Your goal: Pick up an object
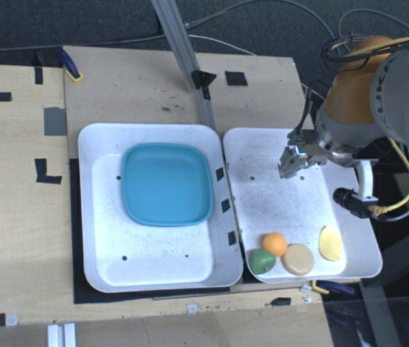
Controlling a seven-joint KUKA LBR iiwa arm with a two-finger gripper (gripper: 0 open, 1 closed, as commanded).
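Note:
My gripper [289, 166] hangs over the upper middle of the right bin [262, 194], reaching in from the right on the grey arm with the orange band. No object shows between its tips. Along the right bin's front edge lie an orange ball [274, 243], a green piece [261, 260], a tan round piece [298, 259] and a yellow piece [329, 243]. These sit well below the gripper in the view.
A blue square plate [167, 183] lies in the left bin [103, 266]. A grey metal pole [183, 45] slants down to the gap between the bins. Cables and a black fitting [352, 199] hang by the right bin's right edge.

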